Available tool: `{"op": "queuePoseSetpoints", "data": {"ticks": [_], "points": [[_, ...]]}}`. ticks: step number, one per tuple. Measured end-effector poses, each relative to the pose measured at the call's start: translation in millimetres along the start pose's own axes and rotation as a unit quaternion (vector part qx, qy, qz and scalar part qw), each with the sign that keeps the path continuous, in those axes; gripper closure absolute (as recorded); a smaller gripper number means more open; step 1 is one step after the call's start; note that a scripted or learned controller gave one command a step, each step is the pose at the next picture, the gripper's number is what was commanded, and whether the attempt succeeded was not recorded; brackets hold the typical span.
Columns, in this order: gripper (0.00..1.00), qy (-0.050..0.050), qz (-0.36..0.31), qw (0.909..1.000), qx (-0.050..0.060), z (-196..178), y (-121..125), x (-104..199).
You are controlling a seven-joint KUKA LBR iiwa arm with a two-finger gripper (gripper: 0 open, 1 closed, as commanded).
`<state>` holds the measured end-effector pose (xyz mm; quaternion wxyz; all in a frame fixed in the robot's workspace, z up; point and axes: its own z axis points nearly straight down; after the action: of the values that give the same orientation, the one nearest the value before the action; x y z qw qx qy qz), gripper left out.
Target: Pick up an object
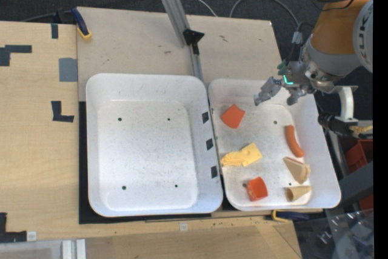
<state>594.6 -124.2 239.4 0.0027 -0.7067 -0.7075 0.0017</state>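
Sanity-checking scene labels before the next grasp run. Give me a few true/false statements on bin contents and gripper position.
1. All the objects lie in the right bin. True.
2. The gripper holds the orange cube. False: it sits over the bin's far edge, apart from the cube, with nothing between its fingers.
3. The sausage lies near the right bin's right wall. True.
4. The yellow piece lies in the left bin. False: it lies mid right bin.
5. Two tan wedges sit at the near right corner. True.

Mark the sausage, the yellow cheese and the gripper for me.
sausage (294, 141), camera view, mid-length.
cheese (242, 156), camera view, centre of the wedge.
gripper (277, 94), camera view, midway between fingertips.
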Motion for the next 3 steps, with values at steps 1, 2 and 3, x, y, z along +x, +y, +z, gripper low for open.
{"op": "queuePoseSetpoints", "data": {"ticks": [1, 2, 3], "points": [[0.00, -0.001, -0.001, 1.0000, -0.002, -3, 1, 0], [0.00, -0.001, 0.000, 1.0000, 0.000, 42, -1, -5], [0.00, -0.001, 0.001, 1.0000, 0.001, 104, -4, -11]]}}
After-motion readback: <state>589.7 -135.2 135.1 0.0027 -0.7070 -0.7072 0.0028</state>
